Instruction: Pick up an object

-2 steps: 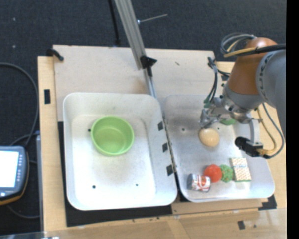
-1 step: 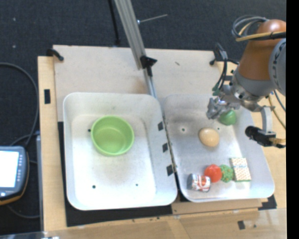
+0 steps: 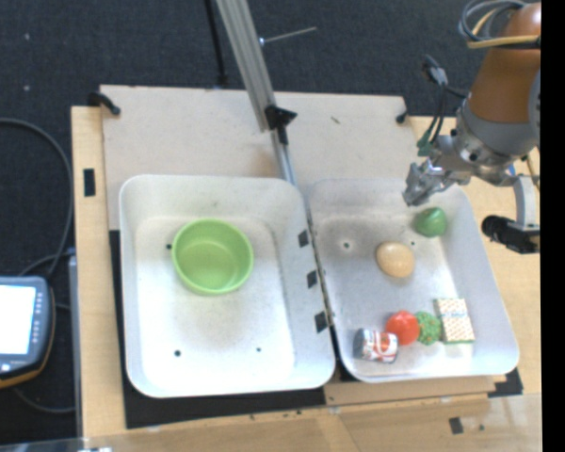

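At the near edge, the wooden bench [image 3: 217, 431] shows its pale top and a dark mat under the bins. To the near left, off the bench, a pendant [image 3: 14, 328] with a lit screen sits on the dark carpet [image 3: 38, 55], its cable looping away behind it.

The left bin [image 3: 151, 356] holds a green bowl [image 3: 213, 256], upright, well apart from everything else; the bin floor is scuffed grey. The right bin [image 3: 494, 342] touches it along the middle seam, where small black clips sit. Nearest in the right bin lies a can [image 3: 378, 346] on its side, with a red tomato [image 3: 404, 328] just beside it, then a small green sprig [image 3: 428, 327] touching a patterned box [image 3: 455, 320]. Farther in, alone on the grey-smudged floor, lies a tan egg [image 3: 395, 259]. Beyond that, near the bin's far right wall, rests a green ball [image 3: 431, 221].

The gripper [image 3: 420, 191] hangs just above and to the left of the ball, close to it; nothing is seen between its fingers, and I cannot tell whether they are spread or closed. The arm [image 3: 504, 83] rises behind, orange band uppermost, cables trailing.

Behind the bins a beige board [image 3: 188, 130] covers the bench, and a slanted metal rail [image 3: 250, 55] runs from it out over the carpet.
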You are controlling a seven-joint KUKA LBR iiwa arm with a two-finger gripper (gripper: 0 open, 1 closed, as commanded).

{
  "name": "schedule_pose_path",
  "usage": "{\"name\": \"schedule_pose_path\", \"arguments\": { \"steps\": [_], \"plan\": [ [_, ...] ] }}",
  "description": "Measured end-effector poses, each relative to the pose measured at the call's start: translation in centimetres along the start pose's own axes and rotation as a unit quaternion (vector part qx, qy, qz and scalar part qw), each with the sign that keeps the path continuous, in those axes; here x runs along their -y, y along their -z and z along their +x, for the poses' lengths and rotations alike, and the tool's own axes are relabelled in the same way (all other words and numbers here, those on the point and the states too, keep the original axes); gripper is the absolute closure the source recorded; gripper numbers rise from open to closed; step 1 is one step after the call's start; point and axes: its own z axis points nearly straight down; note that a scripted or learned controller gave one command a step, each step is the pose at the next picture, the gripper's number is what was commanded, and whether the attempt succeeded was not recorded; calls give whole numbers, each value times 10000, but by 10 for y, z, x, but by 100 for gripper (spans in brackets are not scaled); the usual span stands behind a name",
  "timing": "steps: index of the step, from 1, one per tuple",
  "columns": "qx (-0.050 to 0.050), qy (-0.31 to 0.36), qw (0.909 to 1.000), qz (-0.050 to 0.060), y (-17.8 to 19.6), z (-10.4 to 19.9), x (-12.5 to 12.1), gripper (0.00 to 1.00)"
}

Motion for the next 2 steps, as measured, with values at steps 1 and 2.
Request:
{"name": "schedule_pose_path", "arguments": {
  "steps": [1,2],
  "plan": [
    [-3,4,10000,12,35,-1,-1,100],
    [-9,13,10000,42,16,49,13,100]
  ]
}}
